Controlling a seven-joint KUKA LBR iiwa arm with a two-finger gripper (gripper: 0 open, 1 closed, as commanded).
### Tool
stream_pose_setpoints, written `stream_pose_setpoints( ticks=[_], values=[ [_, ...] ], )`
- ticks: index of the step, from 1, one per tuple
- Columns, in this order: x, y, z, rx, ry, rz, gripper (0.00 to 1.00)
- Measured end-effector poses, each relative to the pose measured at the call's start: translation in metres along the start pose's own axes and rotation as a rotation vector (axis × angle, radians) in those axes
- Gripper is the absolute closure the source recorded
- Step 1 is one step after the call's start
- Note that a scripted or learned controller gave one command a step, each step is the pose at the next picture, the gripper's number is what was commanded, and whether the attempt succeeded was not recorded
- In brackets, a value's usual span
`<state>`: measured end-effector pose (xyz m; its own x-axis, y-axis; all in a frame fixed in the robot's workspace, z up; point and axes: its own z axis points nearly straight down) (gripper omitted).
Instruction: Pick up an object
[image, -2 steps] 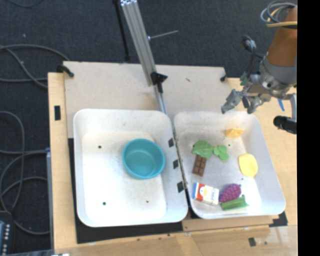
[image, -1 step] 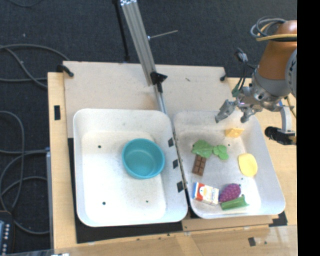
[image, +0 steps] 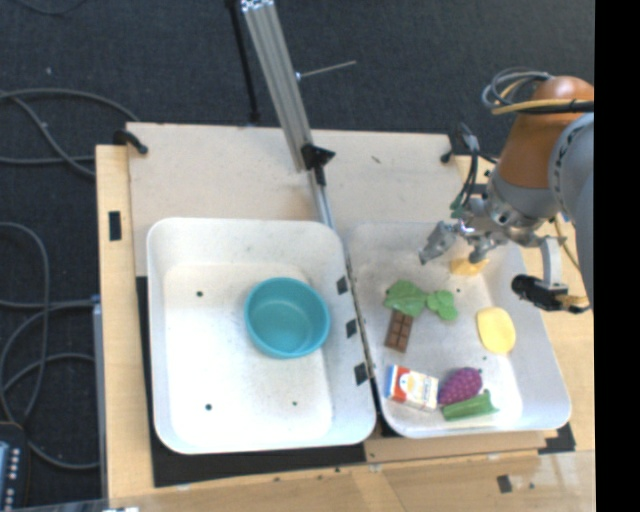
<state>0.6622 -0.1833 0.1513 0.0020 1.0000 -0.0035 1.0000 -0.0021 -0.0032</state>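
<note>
We note jaws spread open, empty, above small yellow piece. We judge it light, rigid, slippery; grip across middle.

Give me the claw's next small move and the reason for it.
Probably lower straight down. The claw hangs over the right bin with nothing between its fingers, and a small yellow piece lies just beneath it, apart from the other toys.

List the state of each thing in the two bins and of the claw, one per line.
Teal bowl: upright in left bin.
Toy tree: lying flat.
Yellow lemon: resting alone.
Milk carton: on its side.
Grapes: touching green pepper.
Small yellow piece: beneath claw.
Claw: hovering over right bin.
</note>
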Motion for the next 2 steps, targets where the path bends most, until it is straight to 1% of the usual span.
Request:
stream_pose_setpoints(
  ticks=[1,2],
  values=[
    [-0.001,0.002,-0.015,-0.009,-0.001,-0.001,1.0],
    [-0.004,0.003,-0.081,-0.012,0.002,-0.001,1.0]
  ],
)
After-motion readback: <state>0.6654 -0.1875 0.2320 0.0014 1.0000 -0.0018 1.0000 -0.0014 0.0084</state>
